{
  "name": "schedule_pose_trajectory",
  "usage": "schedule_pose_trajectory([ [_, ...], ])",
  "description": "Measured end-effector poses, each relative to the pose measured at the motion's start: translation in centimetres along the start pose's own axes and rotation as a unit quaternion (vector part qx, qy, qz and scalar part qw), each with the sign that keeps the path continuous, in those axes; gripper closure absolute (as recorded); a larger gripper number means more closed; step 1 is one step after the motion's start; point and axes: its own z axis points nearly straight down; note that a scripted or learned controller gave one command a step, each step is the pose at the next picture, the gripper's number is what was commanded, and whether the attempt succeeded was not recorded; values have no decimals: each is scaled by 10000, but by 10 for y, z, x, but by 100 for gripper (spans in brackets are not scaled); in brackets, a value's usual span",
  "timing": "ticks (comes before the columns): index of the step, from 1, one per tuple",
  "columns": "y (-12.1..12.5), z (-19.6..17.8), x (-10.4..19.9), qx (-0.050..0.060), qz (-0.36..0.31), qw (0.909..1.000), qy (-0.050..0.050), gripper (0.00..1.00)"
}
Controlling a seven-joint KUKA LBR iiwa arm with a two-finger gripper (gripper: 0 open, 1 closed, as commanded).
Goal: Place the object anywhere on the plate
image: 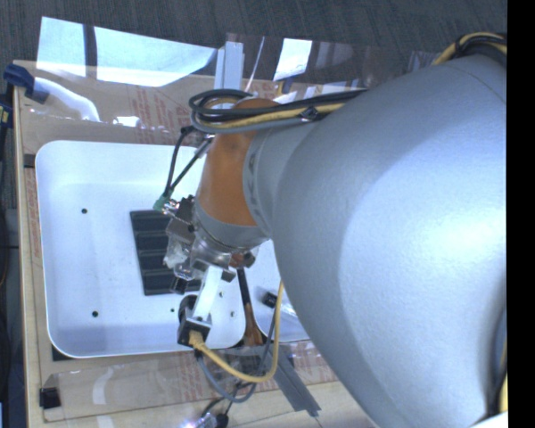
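Dark ridged object (152, 252) lay flat in the left bin (71, 239). Hand (196, 279) hung at its right edge; grip state: cannot tell.

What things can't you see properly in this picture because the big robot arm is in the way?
- Right bin: camera view, almost all covered by the grey arm.
- Plate: cannot be made out; the arm blocks that side.
- Gripper: the wrist hides the fingers, so open or shut can't be told.
- Dark ridged object in the left bin: its right side sits under the wrist; whether it is held can't be told.
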Motion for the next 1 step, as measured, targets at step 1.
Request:
schedule_pose_trajectory([
  [1, 86, 1, -6, 10, 313, 9995, -11, 100],
])
